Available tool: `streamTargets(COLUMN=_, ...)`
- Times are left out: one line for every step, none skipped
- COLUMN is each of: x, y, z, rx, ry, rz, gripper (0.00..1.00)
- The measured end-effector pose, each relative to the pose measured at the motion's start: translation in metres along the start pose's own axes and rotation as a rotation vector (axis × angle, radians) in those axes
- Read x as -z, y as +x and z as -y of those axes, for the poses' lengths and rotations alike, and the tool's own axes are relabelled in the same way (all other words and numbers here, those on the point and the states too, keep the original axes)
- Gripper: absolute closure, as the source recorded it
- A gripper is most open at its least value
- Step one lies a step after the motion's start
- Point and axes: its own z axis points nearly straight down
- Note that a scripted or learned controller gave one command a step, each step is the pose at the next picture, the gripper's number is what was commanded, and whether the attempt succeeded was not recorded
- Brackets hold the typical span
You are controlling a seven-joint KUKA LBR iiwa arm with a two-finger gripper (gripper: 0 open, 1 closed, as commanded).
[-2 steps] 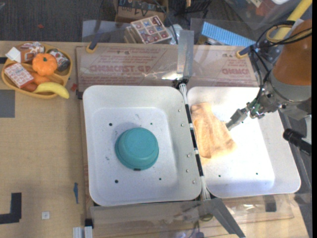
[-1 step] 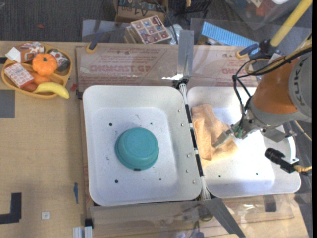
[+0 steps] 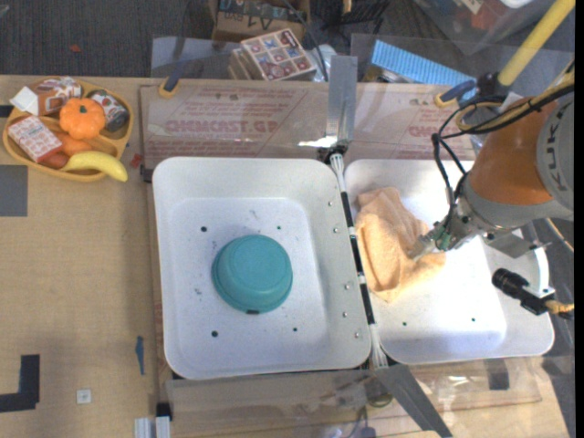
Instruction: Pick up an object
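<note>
A crumpled peach cloth (image 3: 383, 240) lies in the right bin (image 3: 474, 331), against its left wall. My gripper (image 3: 427, 246) is low over the cloth's right edge and seems to touch it; the cloth looks slightly pulled toward the gripper there. An upturned teal bowl (image 3: 253, 273) rests in the middle of the left bin (image 3: 182, 199), well away from the gripper.
The arm comes in from the right over the right bin's far right corner. A yellow dish (image 3: 64, 140) of toy food with a banana and a small pumpkin stands on the bench at the far left. Boxes and clutter lie beyond the bins.
</note>
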Motion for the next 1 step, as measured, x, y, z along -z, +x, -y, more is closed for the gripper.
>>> streamTargets(x=0.078, y=0.0141, z=-0.1115, rx=-0.146, ry=0.009, rz=-0.003, gripper=1.0)
